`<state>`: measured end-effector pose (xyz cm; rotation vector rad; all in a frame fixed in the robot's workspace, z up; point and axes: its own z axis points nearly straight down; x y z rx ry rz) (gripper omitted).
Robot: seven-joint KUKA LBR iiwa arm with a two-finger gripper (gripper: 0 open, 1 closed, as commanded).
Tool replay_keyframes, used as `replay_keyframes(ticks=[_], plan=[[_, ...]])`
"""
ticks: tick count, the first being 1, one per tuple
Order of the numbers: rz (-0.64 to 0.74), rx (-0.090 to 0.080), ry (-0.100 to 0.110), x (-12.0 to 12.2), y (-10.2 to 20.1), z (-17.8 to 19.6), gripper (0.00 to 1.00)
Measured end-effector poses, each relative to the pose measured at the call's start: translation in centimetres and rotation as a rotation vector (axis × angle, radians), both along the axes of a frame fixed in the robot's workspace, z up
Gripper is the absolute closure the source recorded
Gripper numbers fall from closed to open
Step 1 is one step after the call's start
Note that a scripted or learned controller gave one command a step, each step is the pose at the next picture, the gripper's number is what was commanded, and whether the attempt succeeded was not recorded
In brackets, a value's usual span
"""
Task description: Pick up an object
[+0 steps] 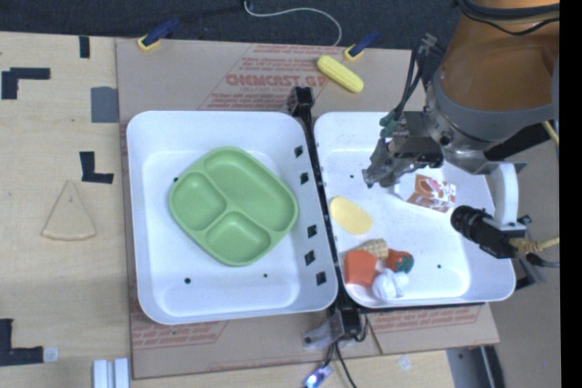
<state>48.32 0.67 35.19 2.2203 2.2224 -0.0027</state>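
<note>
Camera view, right bin (473, 286): loose items lie on its floor. A pale yellow oval piece (350, 216) lies near the left wall, about midway along the bin. Toward the front wall sits a small cluster, its members touching or overlapping: a tan ridged piece (373, 247), an orange-red block (360, 267), a small red and green piece (400, 263) and a white lump (386, 287). A red and white packet (431, 193) lies farther right, apart from the cluster and close under the arm.

Hand (389, 168): dark, hanging over the middle of the right bin, above the white floor between the yellow oval and the packet. Nothing is seen between its fingers (whether they stand apart or together cannot be told from this angle). Behind it rises the grey arm (496, 109) with its orange band (514, 4).

Left bin (145, 223): holds a green divided plate (233, 205) with three compartments, lying flat near the centre.

Outside the bins: a yellow corn-shaped toy (340, 74) on the brown cardboard sheet (182, 77) behind the right bin; two blue and yellow clamps (158, 34) at the sheet's far edge; a white cable (273, 12) across the dark backing. A wooden table (55, 195) carries everything.
</note>
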Motion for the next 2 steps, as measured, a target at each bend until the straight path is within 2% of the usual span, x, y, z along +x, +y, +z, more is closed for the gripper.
replay_keyframes(ticks=[1, 2], plan=[[0.001, 0.001, 0.0, 0.0, 5.8, 2.1, 1.0], [0.003, 0.001, -0.001, 0.0, 8.4, 6.1, 1.0]])
